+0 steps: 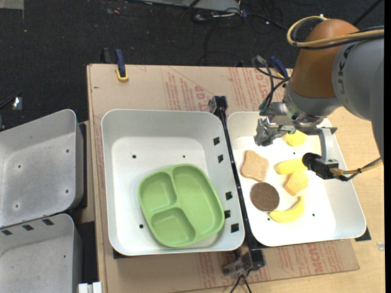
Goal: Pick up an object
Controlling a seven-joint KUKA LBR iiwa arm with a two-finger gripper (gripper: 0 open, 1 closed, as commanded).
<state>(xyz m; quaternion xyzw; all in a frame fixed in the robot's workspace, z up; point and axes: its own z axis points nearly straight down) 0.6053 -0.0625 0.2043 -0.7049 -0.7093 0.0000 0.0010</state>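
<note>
Camera view | gripper (266, 134) hovering above toast slice (254, 165) in right bin (348, 215) | finger state indiscernible | nothing visibly held

Red print on bench board (183, 90), illegible

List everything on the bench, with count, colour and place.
left bin: 1, white, left half of the bench
tray: 1, green, three compartments, in the left bin, toward the front
right bin: 1, white, right half of the bench
toast: 1, tan, right bin, left side
cookie: 1, brown, round, in front of the toast
banana: 1, yellow, right bin, front
yellow pieces: 3, yellow to orange, middle and back of the right bin
clamp: 1, yellow and blue, bench's back left edge
arm: 1, grey with orange band, above the right bin
gripper: 1, dark, over the right bin's back
</note>
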